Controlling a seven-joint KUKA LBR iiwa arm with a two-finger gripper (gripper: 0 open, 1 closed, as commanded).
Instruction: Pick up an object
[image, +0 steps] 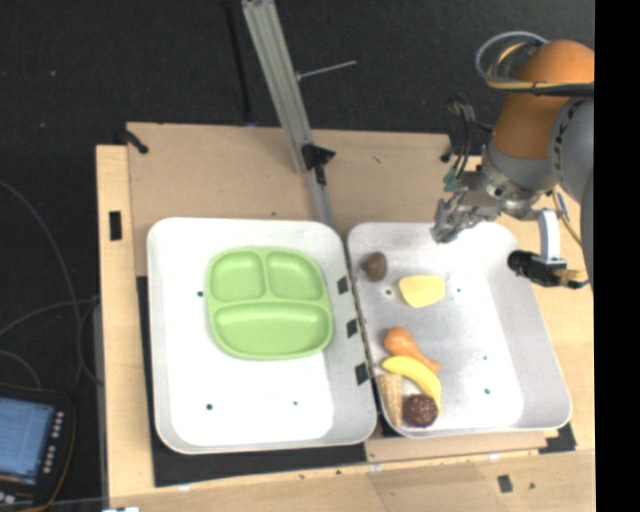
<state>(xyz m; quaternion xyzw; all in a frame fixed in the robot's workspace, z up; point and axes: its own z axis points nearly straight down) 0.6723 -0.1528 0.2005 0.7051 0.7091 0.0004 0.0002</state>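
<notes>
Currently in approach: arm (530, 120) sits over the right bin's (520, 330) far edge, gripper (448, 226) carrying nothing, finger gap can't tell. Left bin (180, 330) has a green divided plate (269, 303). Candidates lie along the right bin's left side: yellow piece (422, 291), banana (414, 374), brown ball (373, 265). Next: pick one, descend left and nearer.

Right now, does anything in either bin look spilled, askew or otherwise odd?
Nothing stands out. The green divided plate lies flat in the left bin. In the right bin, the food items cluster along its left side, none spilled over the rim. The claw hovers at that bin's far edge.
</notes>
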